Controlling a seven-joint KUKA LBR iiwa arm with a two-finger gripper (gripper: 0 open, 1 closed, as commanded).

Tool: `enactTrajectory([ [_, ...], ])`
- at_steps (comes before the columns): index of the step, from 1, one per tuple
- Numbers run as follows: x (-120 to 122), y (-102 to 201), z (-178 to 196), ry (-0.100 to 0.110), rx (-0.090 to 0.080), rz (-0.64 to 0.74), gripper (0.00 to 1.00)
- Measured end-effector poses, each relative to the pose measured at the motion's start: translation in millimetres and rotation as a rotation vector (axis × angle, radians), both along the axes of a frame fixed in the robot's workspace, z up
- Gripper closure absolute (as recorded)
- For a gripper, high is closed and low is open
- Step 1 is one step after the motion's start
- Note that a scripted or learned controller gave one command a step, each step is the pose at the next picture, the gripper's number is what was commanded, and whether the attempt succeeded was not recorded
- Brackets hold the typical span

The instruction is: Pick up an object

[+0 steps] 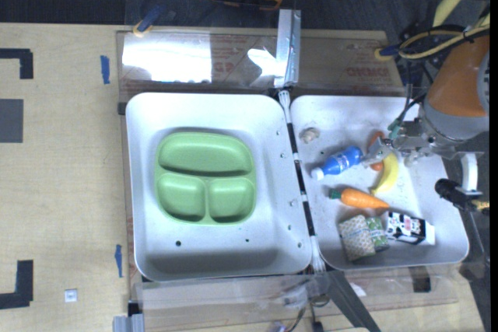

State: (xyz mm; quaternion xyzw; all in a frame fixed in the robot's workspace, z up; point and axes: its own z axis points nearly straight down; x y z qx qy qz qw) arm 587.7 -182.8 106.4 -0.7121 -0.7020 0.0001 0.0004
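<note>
The right bin holds a blue bottle with a white cap, a yellow banana, an orange carrot, a black-and-white carton and a patterned pouch. My gripper hangs low over the bin's upper right part, just above the banana's top end and right of the bottle. A small red-orange piece lies beside it. The wrist hides how the gripper stands, and I see nothing held in it.
A green divided plate fills the middle of the left bin. A small pale round object sits near the right bin's top left. The grey arm with its orange band covers that bin's right rim.
</note>
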Motion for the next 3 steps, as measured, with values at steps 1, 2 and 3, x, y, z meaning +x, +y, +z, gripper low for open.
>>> enactTrajectory([
  [1,-6,-14,-20,-0.003,0.005,0.004,0.00],
  [2,-5,-16,-11,-0.006,0.002,0.002,1.00],
  [3,10,-7,93,-0.001,-0.001,-0.099,1.00],
])
